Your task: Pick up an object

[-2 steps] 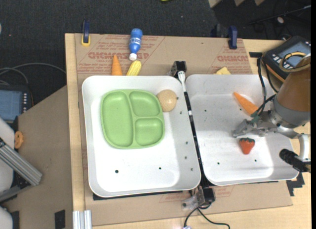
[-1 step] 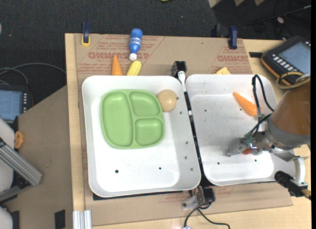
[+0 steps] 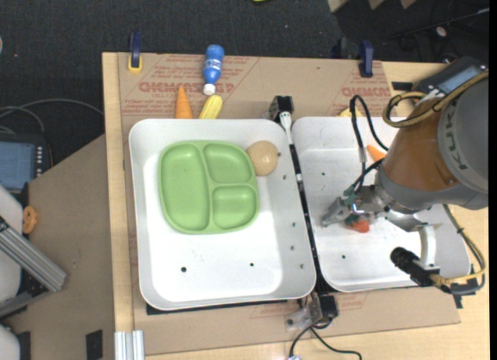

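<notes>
At the right of the frame the arm point(image 3: 435, 157) is reaching down into the right bin point(image 3: 342, 265), its gripper point(image 3: 347, 212) sitting just beside a small red object point(image 3: 359, 225). A green divided tray point(image 3: 208, 186) is lying in the left bin point(image 3: 210, 281), a tan ball point(image 3: 262, 157) touching its upper right edge.

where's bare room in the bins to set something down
Left bin: bare floor in front of the green tray, toward the near rim. Right bin: bare along the divider side and near-left corner. Crowded mid-right, where the gripper and a red object sit.
</notes>
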`<action>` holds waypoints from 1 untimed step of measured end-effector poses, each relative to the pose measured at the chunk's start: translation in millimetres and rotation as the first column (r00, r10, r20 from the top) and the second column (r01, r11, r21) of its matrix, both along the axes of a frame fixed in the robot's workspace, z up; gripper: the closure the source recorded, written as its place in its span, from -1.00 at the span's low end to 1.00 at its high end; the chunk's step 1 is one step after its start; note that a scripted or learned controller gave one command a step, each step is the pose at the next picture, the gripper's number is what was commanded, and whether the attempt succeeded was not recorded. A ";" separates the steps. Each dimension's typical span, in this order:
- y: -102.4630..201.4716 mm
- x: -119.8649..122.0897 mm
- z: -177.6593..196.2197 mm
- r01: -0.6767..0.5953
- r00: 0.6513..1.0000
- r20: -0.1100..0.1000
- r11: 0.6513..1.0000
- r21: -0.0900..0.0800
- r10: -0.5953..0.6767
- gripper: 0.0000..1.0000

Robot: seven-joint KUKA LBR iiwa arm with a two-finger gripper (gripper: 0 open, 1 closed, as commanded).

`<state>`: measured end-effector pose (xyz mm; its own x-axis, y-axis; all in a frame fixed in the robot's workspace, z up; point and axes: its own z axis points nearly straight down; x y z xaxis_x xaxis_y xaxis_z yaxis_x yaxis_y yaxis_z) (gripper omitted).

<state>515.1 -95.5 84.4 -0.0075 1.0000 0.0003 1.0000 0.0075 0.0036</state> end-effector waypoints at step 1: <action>-4.7 -1.5 10.3 0.008 1.000 0.001 1.000 -0.003 -0.008 1.00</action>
